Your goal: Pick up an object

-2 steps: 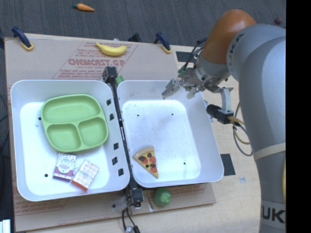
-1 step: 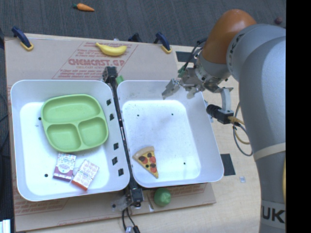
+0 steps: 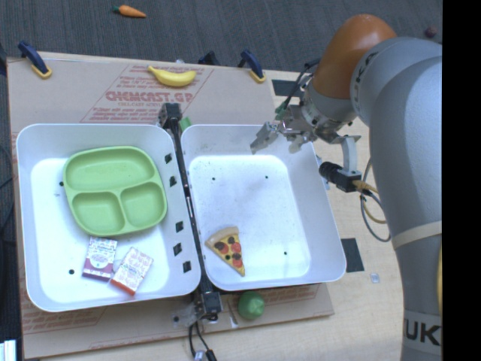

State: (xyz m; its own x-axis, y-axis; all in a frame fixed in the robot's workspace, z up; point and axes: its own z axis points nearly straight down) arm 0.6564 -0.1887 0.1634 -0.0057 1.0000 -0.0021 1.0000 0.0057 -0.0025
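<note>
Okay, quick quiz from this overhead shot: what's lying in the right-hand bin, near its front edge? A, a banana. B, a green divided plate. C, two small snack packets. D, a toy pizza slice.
D: the pizza slice lies alone on the floor of the right bin near its front-left corner, while the green divided plate and the two packets sit in the left bin, and the banana rests on the cardboard behind the bins.

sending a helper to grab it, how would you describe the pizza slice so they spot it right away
Look at the right bin of the two white ones. The pizza slice lies near its front left corner, close to the divider between the bins. It is a small orange-yellow wedge with dark red spots and a tan crust, unlike the round green ball outside the bin's front edge.
</note>
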